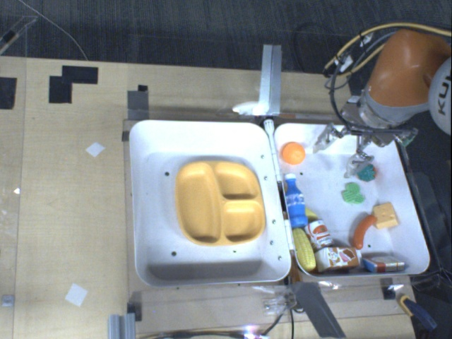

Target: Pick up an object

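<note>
Camera view: two white bins (141,210), one yellow tray (219,202).

The only lettering that could be read stood on the arm (406,66), above and to the right of the right bin (332,189): dark capitals "KU" (441,97) on the pale grey housing, cut off by the picture's edge. Inside the right bin, against its left wall, the blue bottle (294,202) bore a label with yellow and white patches, its print too small to read. Near the right bin's front wall, the can (337,258) carried a red and white label whose wording was blurred. Far to the left of the right bin, blocky black marks (70,82) lay on the bench (70,210); they formed no letter or number.
</note>
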`<state>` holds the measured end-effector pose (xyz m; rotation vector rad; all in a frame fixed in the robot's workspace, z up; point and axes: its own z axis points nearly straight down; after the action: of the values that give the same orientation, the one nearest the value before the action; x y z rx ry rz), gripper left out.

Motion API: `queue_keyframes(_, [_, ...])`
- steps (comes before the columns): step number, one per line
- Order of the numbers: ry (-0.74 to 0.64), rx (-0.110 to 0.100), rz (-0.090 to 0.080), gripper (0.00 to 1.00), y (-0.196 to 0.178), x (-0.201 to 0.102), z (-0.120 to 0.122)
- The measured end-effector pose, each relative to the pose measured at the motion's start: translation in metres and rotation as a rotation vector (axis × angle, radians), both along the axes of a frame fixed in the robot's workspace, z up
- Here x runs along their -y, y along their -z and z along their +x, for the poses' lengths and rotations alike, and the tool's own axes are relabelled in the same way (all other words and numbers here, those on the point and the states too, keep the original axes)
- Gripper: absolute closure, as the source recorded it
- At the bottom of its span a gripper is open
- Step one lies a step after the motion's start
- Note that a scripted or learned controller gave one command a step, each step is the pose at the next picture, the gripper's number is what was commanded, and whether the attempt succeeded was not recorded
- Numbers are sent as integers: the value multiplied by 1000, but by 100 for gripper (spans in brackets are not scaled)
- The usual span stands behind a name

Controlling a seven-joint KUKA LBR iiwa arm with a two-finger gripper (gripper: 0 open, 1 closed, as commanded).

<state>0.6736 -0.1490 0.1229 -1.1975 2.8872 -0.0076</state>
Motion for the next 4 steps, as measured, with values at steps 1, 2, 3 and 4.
queue_keyframes(1, [103,-10,1,0,20,-17,-113])
queue_keyframes(2, [98,2,2,100,6,-19,-109])
queue_keyframes(3, [158,-1,1,100,32,26,-115])
queue_keyframes(4, [-63,-1,-4,100,-18,56,-51])
